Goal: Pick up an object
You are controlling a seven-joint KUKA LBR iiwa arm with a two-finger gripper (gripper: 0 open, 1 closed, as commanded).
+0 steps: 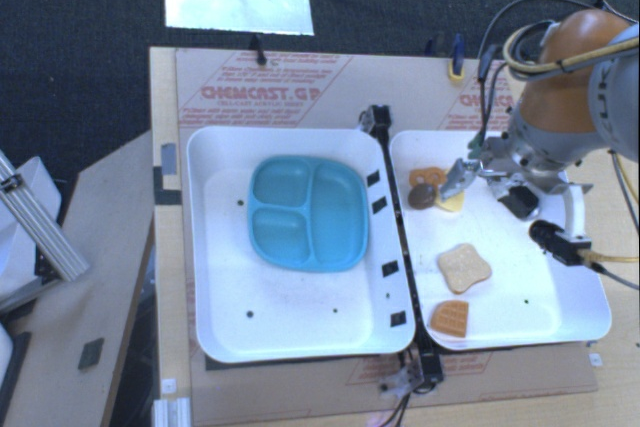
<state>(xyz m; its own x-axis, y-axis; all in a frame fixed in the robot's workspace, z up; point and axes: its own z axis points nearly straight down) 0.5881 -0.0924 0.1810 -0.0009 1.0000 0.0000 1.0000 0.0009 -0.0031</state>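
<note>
The left bin (215, 315) held a blue divided plate (305, 213), lying flat just above its middle, the two small compartments toward twelve o'clock. Across the black divider (395, 235), the right bin (570, 310) carried the food pieces. At about ten o'clock in that bin sat a cluster — a brown pretzel-like piece (427, 178), a dark rounded lump (422, 197) just below it, and a pale yellow wedge (451, 202) touching the lump at its three o'clock. The gripper (458, 179) hung right over that cluster — its metal fingers (462, 173) looked slightly apart, tips down against the yellow wedge, though nothing was clearly clamped between them. The wedge was too covered to give its long axis. Toward six o'clock lay a tan slice of toast (464, 267), its long axis tilted from eight to two o'clock, and below it an orange waffle-textured piece (450, 318) near the bin's lower rim. The grey arm (600, 85) reached in from three o'clock. Both bins rested on a paper-covered board (270, 90), dark carpet (80, 35) around it.
</note>
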